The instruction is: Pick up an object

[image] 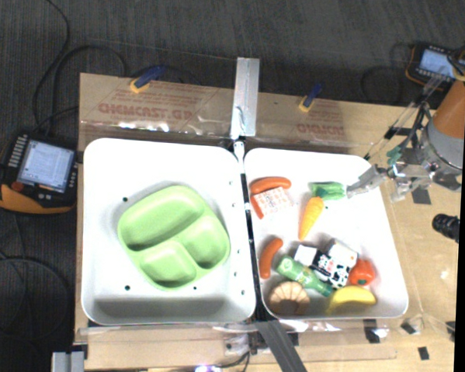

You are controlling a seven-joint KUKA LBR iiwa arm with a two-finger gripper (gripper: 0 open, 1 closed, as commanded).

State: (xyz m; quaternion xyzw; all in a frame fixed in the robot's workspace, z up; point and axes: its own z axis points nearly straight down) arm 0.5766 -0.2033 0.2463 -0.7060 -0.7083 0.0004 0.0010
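Observation:
The right bin holds several toy foods. An orange carrot with a green top lies near the bin's middle. An orange-red sausage and a white and red packet sit at the far left. Nearer the front are a red pepper, a green bottle, a black and white box, a tomato, a banana and a bread roll. My gripper hangs over the bin's far right corner, just right of the carrot's green top, with nothing seen in it.
The left bin holds a green divided plate. A metal post stands behind the wall between the bins. A handheld pendant lies left of the bench. The arm's orange band is at the right edge.

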